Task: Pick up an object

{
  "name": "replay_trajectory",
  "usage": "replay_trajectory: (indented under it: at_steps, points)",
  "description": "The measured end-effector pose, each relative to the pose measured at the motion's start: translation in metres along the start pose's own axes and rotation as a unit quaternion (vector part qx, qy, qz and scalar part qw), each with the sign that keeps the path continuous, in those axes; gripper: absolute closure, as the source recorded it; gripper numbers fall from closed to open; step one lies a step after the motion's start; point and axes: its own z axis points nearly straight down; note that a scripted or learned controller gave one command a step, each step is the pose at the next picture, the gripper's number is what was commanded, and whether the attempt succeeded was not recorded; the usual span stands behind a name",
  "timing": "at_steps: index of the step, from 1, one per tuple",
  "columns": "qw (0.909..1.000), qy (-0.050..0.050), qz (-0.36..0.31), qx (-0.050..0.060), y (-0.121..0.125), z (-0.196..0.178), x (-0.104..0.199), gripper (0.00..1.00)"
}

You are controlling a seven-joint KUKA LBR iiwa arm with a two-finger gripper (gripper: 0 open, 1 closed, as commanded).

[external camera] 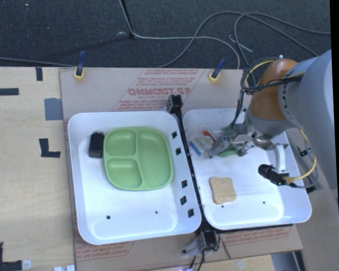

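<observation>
KUKA arm's gripper (pixel 229 145) works low in the right bin (pixel 274 212), finger spread impossible to tell, over a small clutter of items (pixel 202 142) w/ a tan slice (pixel 222 190) lying near, below the fingers; risk: closing btwn pieces, lifting nothing.

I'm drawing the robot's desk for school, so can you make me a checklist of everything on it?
Surface: brown bench bearing two white bins, left bin and right bin, side by side.
Job's things: green divided plate and small black block in the left bin; tan slice and a few small colourful items in the right bin.
Clutter: nothing seen.
Pincer: pincer low over the right bin near the colourful items; nothing visibly held.
Cables: black and yellow cables on the arm; grey cables on the floor.
Surroundings: dark carpet, yellow clamps at the bench edge.
</observation>
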Motion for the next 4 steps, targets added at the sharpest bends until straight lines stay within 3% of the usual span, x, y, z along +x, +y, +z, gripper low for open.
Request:
replay_trajectory:
  at_steps: [1,2,4]
  points:
    - [1.0000,0.000,0.000,-0.001,0.000,-0.011,0.000,1.00]
    - [1.0000,0.001,0.000,0.000,-0.009,-0.063,0.005,1.00]
    - [1.0000,0.001,0.000,-0.001,-0.001,-0.161,0.007,1.00]
